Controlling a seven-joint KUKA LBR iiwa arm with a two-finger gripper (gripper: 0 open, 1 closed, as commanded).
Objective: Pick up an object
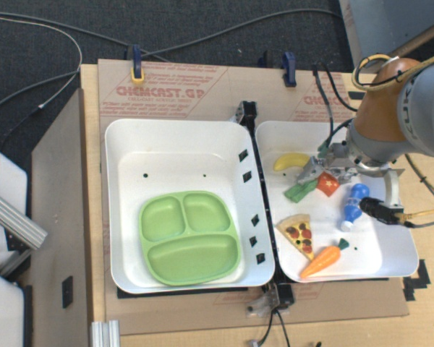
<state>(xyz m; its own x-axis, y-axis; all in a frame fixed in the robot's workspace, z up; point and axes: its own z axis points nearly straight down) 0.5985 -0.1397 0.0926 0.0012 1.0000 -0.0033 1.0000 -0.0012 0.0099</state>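
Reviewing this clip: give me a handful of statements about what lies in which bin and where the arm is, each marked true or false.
1. The green divided plastic plate lies in the left white bin. True.
2. The orange toy carrot lies on the green plate. False: it lies in the right white bin, near its front edge.
3. The pizza-slice toy lies in the same bin as the yellow toy banana. True.
4. The gripper is over the left bin. False: it is over the right bin, by the small red toy and the flat green toy.
5. The blue toy bottle lies outside both bins. False: it lies in the right bin.
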